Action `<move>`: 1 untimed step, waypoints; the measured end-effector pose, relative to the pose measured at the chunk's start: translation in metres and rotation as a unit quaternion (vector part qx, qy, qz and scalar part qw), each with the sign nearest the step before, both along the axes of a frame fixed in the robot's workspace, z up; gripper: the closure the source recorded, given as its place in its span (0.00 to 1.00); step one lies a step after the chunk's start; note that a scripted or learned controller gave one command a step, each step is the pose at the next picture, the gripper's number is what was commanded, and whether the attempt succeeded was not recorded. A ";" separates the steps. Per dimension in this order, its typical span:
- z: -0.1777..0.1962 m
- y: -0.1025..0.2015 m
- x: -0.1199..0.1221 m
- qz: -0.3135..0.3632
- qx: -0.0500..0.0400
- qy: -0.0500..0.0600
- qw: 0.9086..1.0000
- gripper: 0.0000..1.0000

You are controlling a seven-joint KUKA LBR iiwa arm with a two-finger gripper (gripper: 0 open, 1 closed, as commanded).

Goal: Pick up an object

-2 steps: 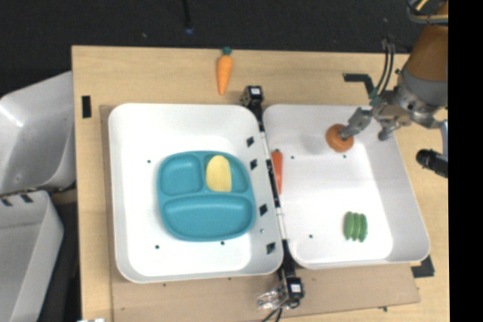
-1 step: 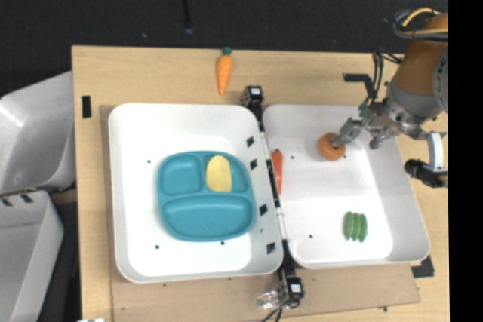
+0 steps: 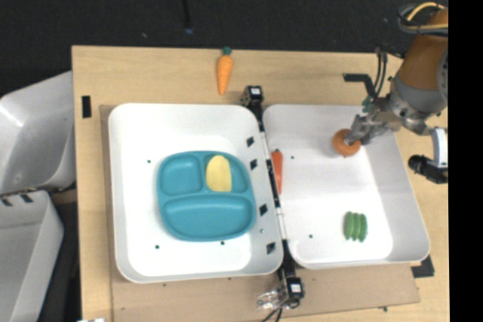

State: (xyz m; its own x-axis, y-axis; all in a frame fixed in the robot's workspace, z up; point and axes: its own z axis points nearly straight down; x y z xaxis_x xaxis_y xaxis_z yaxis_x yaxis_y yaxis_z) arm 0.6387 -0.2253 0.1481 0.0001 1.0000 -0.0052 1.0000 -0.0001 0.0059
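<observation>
At upper right of the right bin [image 3: 392, 234], a small round orange-red object [image 3: 347, 145] lies under the tool [image 3: 364, 129], whose grip state cannot be determined.

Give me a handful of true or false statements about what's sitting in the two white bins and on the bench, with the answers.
1. The blue divided plastic tray lies in the left white bin. True.
2. A yellow oval piece sits in the tray's upper right compartment. True.
3. The green ridged toy lies in the left bin. False: it lies in the right white bin.
4. The orange toy carrot lies inside the tray. False: it lies on the wooden bench, beyond the bins.
5. The robot's hand is over the right bin, by a round orange piece. True.
</observation>
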 end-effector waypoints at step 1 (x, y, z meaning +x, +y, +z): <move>0.065 0.002 -0.001 0.001 0.001 -0.001 1.000 1.00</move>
State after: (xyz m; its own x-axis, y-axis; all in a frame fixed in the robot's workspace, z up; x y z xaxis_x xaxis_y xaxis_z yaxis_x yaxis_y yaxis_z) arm 0.6375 -0.2233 0.2129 -0.0022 1.0000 -0.0026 1.0000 0.0022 0.0083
